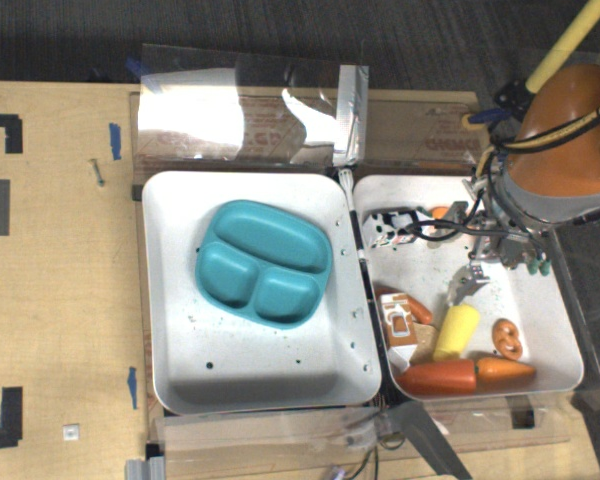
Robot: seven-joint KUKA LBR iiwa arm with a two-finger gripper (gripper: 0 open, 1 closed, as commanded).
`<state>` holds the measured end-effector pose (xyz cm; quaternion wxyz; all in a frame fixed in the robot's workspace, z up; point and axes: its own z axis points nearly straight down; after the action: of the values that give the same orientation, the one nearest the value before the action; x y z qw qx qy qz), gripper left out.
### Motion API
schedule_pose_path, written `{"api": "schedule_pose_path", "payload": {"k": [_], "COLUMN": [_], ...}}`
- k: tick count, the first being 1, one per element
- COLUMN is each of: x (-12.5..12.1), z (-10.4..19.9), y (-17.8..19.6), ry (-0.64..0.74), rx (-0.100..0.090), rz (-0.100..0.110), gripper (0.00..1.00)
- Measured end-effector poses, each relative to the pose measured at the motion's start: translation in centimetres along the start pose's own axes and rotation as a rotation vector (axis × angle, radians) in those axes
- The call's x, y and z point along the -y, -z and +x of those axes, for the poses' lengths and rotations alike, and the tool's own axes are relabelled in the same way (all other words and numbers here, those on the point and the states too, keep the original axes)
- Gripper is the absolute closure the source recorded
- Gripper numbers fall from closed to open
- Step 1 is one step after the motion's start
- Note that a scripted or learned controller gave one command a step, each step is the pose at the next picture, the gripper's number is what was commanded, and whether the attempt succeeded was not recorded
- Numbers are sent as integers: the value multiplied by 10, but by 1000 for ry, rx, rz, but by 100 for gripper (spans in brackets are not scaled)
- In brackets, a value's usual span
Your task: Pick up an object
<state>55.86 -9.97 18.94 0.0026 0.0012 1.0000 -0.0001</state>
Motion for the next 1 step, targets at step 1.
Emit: {"api": "schedule_pose_path", "payload": {"k": [1], "x": [29], "z": [66], "y": [-91], "ry": [-151], "rx": [21], "rz": [3], "gripper": [0]}}
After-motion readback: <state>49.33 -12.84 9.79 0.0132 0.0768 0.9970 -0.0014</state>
